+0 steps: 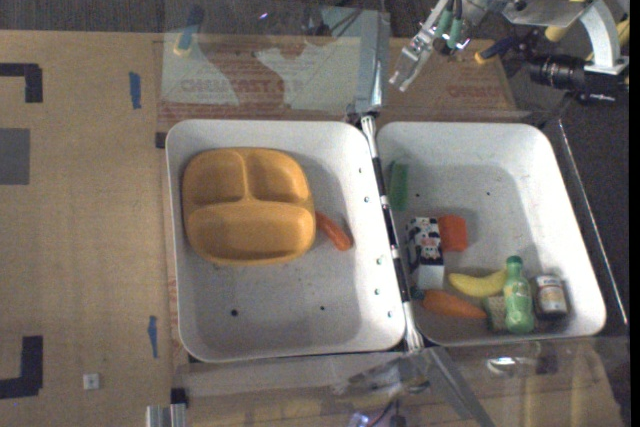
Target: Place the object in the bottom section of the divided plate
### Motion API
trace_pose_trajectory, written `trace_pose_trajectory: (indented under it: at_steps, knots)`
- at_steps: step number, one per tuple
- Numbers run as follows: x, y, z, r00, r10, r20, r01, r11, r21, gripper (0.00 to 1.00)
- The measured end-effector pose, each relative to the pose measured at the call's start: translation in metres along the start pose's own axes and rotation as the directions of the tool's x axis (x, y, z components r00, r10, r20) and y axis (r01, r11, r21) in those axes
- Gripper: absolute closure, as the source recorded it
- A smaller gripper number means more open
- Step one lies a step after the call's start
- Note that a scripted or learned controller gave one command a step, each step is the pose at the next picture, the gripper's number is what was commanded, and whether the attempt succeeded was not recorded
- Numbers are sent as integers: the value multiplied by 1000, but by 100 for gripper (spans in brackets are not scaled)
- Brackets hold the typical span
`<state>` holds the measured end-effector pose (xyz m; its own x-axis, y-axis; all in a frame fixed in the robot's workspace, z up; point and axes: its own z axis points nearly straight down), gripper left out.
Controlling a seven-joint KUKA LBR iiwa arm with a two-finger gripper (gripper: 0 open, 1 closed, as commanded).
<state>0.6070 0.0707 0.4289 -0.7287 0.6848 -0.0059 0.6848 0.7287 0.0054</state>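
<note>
Orange-yellow, the divided plate lies in the left bin, its wide bottom section bare. A small orange carrot-like object lies just beside the plate's right edge, on the bin floor, touching or almost touching the rim. My jaws hang above the worktop beyond the bins' far edge, near the seam between them, and they carry nothing; whether they are spread or pressed together I cannot tell. The right bin holds a green piece, a cow-patterned carton, an orange block, a banana, another carrot, a green bottle and a small can.
</note>
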Motion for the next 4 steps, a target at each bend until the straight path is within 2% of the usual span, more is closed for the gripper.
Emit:
trace_pose_trajectory:
  at_steps: [1,2,3,4]
  knots:
    - [-75,-15,-7,993,116,0,-116,993,1,100]
    - [-103,-50,-8,988,-157,-2,157,988,2,100]
    - [-89,-25,-8,994,-105,0,105,994,0,100]
    - [-86,-20,-8,813,-582,2,582,813,-1,100]
